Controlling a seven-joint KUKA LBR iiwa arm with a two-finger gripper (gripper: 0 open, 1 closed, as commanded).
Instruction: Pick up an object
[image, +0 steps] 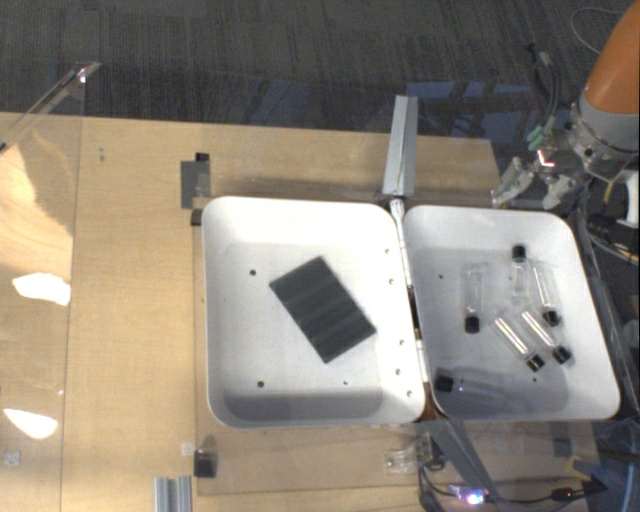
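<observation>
Several clear tubes with black caps lie loose in the right bin (590, 300): one (512, 336) near the middle, one (541, 290) further back, and a larger one (470, 384) by the front wall. A dark grey ribbed rectangular pad (322, 308) lies flat in the left bin (225, 300). My gripper (533, 185) hangs over the far rim of the right bin, beyond the tubes. It stands open with nothing between its fingers. The orange band (612, 70) sits at the top right.
A grey metal post (401, 145) stands behind the seam between the bins. Cables (600, 240) run along the right bin's outer side. Small black brackets (198, 180) sit by the left bin's corners on the wooden bench.
</observation>
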